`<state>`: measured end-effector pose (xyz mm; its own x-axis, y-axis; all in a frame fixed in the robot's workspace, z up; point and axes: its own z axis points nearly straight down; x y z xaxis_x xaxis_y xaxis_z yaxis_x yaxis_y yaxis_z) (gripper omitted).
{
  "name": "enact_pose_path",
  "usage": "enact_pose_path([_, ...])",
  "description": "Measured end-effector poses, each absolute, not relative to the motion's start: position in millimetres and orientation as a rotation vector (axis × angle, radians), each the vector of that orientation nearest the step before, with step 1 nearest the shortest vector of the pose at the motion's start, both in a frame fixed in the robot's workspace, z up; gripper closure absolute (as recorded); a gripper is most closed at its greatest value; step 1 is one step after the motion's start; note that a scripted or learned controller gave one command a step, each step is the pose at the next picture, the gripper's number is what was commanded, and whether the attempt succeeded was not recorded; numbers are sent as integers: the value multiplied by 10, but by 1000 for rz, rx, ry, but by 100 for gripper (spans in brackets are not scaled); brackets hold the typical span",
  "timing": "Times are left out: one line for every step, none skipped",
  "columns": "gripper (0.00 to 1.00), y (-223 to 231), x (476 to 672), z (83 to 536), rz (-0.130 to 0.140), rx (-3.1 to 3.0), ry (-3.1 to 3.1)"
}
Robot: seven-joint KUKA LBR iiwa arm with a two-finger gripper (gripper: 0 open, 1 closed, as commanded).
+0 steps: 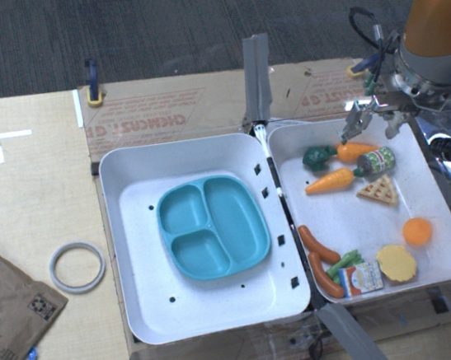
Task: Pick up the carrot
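Note:
An orange carrot (330, 181) lies in the upper middle of the right bin (435, 187), pointing left. A second orange carrot piece (355, 149) with a dark green leafy top (317, 156) lies just above it. My gripper (370, 125) hangs over the bin's far edge, just above and to the right of that upper carrot. Its fingers stand open with nothing between them.
A green can (376, 161), a waffle wedge (379, 192), an orange ball (417, 231), two sausages (318, 243), a small carton (361, 278) and a yellow disc (397, 263) share the right bin. The left bin (133, 230) holds a blue divided plate (213, 225). A tape ring (77, 265) lies at the left.

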<state>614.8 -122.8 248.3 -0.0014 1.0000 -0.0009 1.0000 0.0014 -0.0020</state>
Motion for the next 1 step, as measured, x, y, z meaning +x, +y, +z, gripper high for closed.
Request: enact_pose_path([0, -1137, 6148, 1068, -6, -2119, -2329])
